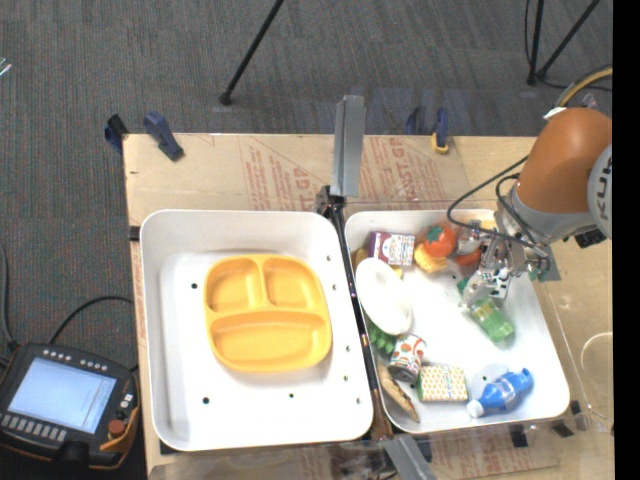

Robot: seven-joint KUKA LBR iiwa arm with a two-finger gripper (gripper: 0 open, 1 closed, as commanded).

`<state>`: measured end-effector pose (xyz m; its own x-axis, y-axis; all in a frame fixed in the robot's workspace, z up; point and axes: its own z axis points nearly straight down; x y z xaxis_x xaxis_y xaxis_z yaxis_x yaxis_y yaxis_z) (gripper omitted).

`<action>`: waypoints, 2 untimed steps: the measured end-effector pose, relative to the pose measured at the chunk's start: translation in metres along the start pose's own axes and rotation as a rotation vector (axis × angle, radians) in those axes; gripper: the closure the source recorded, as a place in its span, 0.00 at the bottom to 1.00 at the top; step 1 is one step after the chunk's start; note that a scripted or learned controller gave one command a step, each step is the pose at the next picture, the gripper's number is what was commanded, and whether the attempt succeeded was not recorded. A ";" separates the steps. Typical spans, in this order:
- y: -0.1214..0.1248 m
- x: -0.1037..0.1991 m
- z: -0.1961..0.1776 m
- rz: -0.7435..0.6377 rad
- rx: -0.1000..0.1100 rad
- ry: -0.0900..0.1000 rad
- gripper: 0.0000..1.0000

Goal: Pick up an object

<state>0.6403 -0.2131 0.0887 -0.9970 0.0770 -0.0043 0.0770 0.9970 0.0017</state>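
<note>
The desk (250, 173) showed a bare brown board surface, matt, printed with faded red lettering. Both bins, the left bin (160, 298) and the right bin (545, 353), appeared to be smooth white plastic with a dull sheen. The divided tray (268, 313) was yellow plastic, smooth and slightly glossy. The white plate (384, 296) looked smooth and glossy. The blue bottle (500, 392) and the green bottle (492, 321) appeared to be shiny plastic. The small can (406, 357) carried a printed label. The patterned box (443, 383) looked like matt cardboard. The arm's orange band (565, 163) was smooth with a soft gloss. The floor (100, 58) was grey carpet, rough and matt.
</note>
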 end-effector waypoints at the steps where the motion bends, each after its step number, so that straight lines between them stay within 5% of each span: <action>1: 0.003 0.021 0.000 -0.107 0.000 0.002 0.00; 2: 0.065 0.009 0.006 -0.173 0.000 0.036 0.00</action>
<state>0.6366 -0.1476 0.0826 -0.9948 -0.0963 0.0316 -0.0963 0.9953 0.0043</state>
